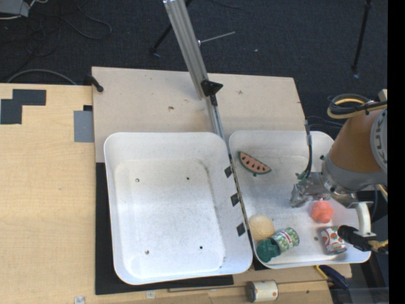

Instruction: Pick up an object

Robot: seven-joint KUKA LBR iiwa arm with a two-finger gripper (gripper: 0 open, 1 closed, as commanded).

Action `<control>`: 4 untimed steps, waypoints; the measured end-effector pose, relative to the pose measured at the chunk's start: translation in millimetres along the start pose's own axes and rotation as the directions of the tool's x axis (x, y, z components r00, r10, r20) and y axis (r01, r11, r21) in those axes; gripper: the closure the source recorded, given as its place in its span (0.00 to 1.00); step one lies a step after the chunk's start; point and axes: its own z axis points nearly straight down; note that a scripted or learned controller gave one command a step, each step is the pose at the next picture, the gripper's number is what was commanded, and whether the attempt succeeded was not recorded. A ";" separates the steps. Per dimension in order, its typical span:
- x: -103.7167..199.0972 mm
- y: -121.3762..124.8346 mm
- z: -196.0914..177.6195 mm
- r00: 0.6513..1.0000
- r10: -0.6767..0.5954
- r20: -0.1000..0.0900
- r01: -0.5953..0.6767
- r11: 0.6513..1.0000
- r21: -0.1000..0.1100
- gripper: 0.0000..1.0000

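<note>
White bins (126, 170) on plywood bench (145, 97) (dark carpet (285, 30) behind)

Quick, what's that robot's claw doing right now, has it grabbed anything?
Gripper: low in the right bin, beside the pink ball; open or closed cannot be told.

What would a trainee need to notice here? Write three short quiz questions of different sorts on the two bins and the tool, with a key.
1. True or false: the watermelon slice lies in the left bin.
2. Which item lies closest to the tool? A) the yellow ball B) the pink-red ball C) the green-labelled can
3. Fill in: the yellow ball lies against the right bin's ______ wall, beside the divider.

Key:
1. False; it lies in the right bin, near its far left corner.
2. B
3. left
</note>
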 end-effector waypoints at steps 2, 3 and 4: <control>-11.0 13.5 -104.9 1.000 -0.008 0.002 0.008 1.000 -0.007 1.00; -12.0 14.1 -158.0 1.000 -0.009 0.003 0.009 1.000 -0.008 1.00; 33.6 27.3 -149.9 1.000 -0.011 -0.001 0.011 1.000 -0.002 1.00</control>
